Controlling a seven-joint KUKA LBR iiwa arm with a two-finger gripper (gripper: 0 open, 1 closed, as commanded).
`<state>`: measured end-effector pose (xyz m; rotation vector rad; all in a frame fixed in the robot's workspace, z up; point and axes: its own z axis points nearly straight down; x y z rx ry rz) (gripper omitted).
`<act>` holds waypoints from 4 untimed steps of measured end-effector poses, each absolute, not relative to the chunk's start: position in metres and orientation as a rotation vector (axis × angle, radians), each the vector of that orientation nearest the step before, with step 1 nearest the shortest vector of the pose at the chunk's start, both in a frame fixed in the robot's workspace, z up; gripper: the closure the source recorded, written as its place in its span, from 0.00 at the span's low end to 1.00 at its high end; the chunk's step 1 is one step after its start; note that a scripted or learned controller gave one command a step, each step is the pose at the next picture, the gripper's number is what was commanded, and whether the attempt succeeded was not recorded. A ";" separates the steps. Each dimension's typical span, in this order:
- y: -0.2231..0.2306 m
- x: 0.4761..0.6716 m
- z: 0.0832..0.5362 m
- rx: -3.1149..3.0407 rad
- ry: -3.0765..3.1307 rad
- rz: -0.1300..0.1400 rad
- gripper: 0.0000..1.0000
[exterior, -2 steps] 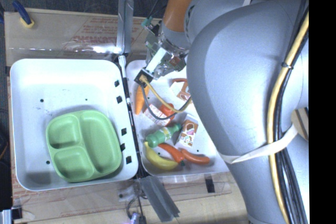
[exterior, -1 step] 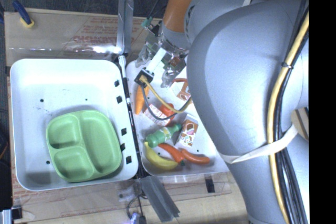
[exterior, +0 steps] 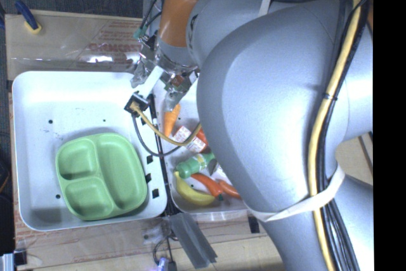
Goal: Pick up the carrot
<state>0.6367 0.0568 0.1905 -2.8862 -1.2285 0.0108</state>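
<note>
Taking the green tray [exterior: 101, 176] as landmark, it sits in the near part of the left bin [exterior: 38, 92]. To its right, across the bin wall, lie a banana [exterior: 193, 193], another orange vegetable [exterior: 216, 185] and a green item [exterior: 190, 167]. Further back, the carrot [exterior: 170, 122] stands under the end effector [exterior: 170, 89]; whether it grips, I cannot tell. Judging so, the lift remains undone.

The end effector [exterior: 170, 91] hangs just above the carrot [exterior: 171, 120] in the right bin [exterior: 190, 207].
</note>
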 end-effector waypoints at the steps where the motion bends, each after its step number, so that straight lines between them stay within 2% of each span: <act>1: 0.049 0.625 0.242 -2.883 -1.242 0.005 0.00; 2: 0.125 0.632 0.094 -2.942 -1.092 0.011 0.00; 3: 0.166 0.646 0.097 -2.963 -1.034 0.004 0.00; 4: 0.217 0.648 0.121 -2.998 -0.936 0.000 0.00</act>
